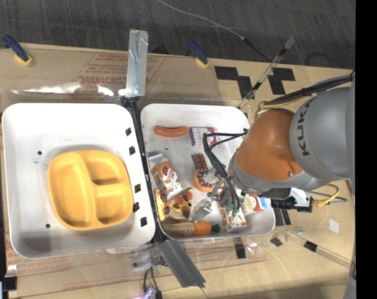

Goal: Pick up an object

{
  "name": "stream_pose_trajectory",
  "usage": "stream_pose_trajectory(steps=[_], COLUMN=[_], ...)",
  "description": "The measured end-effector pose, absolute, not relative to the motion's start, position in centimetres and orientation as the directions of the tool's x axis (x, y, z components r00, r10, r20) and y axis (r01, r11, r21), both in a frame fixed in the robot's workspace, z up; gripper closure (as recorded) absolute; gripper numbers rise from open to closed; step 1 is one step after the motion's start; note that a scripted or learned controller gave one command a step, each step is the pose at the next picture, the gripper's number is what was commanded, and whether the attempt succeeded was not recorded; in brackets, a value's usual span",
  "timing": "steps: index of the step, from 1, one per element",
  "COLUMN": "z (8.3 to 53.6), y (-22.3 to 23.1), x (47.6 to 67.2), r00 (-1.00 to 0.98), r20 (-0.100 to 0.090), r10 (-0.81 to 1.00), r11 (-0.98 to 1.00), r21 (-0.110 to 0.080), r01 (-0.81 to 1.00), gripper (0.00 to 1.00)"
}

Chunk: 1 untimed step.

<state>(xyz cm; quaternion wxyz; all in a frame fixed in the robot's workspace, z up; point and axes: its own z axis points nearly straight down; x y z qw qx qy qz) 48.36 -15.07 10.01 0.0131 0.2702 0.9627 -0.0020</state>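
Reached in from the right, grey arm (319, 136) with its orange band (269, 148) low over the right bin (176, 112). Pincer (208, 205) down among the clutter near the bin's front edge — whether spread or closed could not be told, nor whether anything sat in its grip. Just beside it, a pizza slice (181, 203), touching or nearly so. Further in that bin: a sausage (170, 131) near the far wall, a small purple packet (199, 134) beside it, a printed carton (165, 177), a chocolate doughnut (205, 179), a carrot (202, 228) by a bread roll (177, 229) along the near wall. In the left bin (26, 123) — a yellow divided tray (88, 189), well apart from the pincer. Both bins side by side on the cardboard-covered counter (63, 61).
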Motion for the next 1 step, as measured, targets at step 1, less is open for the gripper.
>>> stream_pose_trajectory(steps=[1], z=[10.02], y=[-17.26], x=[48.82], r00=[-0.823], r20=[-0.020], r10=[0.568], r11=[0.823], r21=[0.010], r01=[0.568], gripper=[0.00])
